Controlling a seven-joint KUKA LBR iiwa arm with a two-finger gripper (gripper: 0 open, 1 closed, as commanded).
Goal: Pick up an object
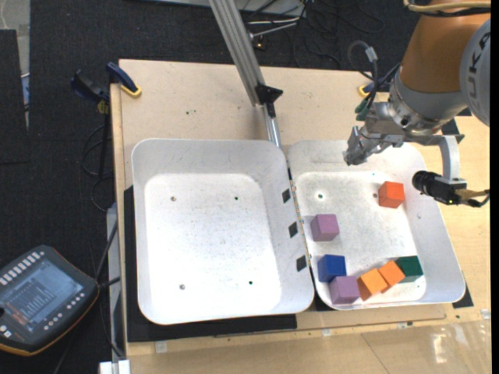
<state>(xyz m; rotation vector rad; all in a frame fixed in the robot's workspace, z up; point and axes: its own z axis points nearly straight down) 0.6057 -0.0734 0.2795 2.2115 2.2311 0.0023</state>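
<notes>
Judging from how things lie, you have the pick yet to make: the gripper (357,153) hangs over the far edge of the right bin (444,244), and whether it is apart or together you cannot tell from this slant. Nothing shows in its grasp. Every candidate sits on the bin floor: the orange cube (391,194) nearest, the purple cube (325,226) further in, others clustered at the near edge.

This is a robotics lab: a plywood surface (195,100) carries two white bins (156,170) under an industrial arm (444,45), with a teach pendant (39,298), loose cables (273,26) and an aluminium camera pole (238,41) around it.
</notes>
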